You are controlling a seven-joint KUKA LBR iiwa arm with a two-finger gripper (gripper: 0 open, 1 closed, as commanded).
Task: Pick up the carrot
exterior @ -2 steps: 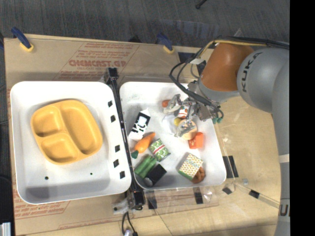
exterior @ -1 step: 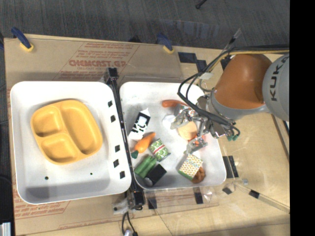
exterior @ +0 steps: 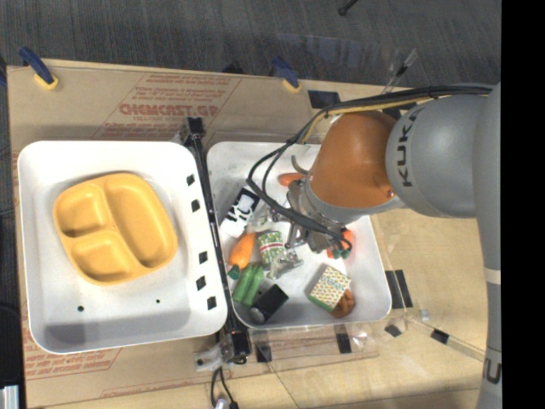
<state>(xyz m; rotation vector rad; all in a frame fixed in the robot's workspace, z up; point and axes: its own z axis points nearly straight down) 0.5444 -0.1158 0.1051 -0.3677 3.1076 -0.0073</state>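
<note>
2 white bins share the bench, and the carrot point(exterior: 243, 249) lies against the left wall of the right bin point(exterior: 368, 292), just above a green item point(exterior: 247, 283). The gripper point(exterior: 300, 247) hangs close beside it, seemingly mid-approach; whether it is open I cannot tell, and it must next shift left over the carrot.

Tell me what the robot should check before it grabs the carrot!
1. Carrot in view, in the right bin: ok.
2. End effector right over the carrot: not ok, it sits beside it.
3. Room around the carrot: not ok, a green item touches it and a small can crowds it.
4. End effector open enough: cannot tell.
5. Yellow tray out of the way, in the left bin: ok.
</note>
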